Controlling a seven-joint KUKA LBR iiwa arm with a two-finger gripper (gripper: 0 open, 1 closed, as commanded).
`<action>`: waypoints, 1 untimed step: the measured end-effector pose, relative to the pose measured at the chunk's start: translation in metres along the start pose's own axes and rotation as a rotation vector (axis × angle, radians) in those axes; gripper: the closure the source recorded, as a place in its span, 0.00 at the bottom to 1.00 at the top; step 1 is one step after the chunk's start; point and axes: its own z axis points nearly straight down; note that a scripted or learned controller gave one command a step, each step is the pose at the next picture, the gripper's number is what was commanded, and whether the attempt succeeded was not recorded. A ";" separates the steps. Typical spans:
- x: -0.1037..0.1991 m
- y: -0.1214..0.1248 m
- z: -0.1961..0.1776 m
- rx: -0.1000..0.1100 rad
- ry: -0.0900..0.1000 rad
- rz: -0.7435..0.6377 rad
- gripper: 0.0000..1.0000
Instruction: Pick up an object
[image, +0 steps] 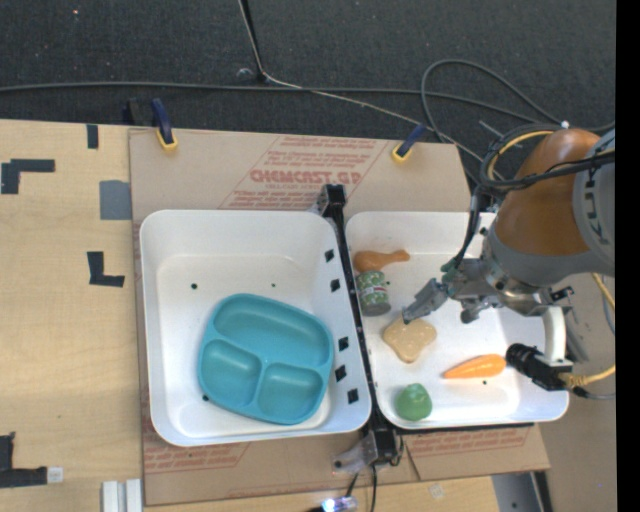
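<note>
The flat tan bread-slice-shaped toy (411, 339) is lying on the floor of the right white bin (440, 228), directly under and just left-below the gripper (424, 303) tips. The gripper is reaching in from the right, pointing down-left, and one dark finger (412, 310) is sitting at the toy's upper edge, touching or nearly so (too small to tell which). Whether the jaws are spread or closed I cannot tell from this slant; nothing is visibly being held between them.

The toy's longer side is running roughly along the gripper's reach direction, so a grasp looks likely to need a short drop straight down, not a sideways move.

Outward from the tool: a small green-labelled can (373, 293) is standing just left of it, an orange drumstick-shaped toy (378, 260) is up-left, an orange carrot toy (474, 367) is lying below-right, and a round green toy (413, 402) is sitting further below. A teal divided plastic tray (265, 357) is resting well left, in the left white bin (160, 300).
</note>
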 end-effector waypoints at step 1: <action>0.000 0.003 -0.007 -0.013 -0.001 -0.004 0.00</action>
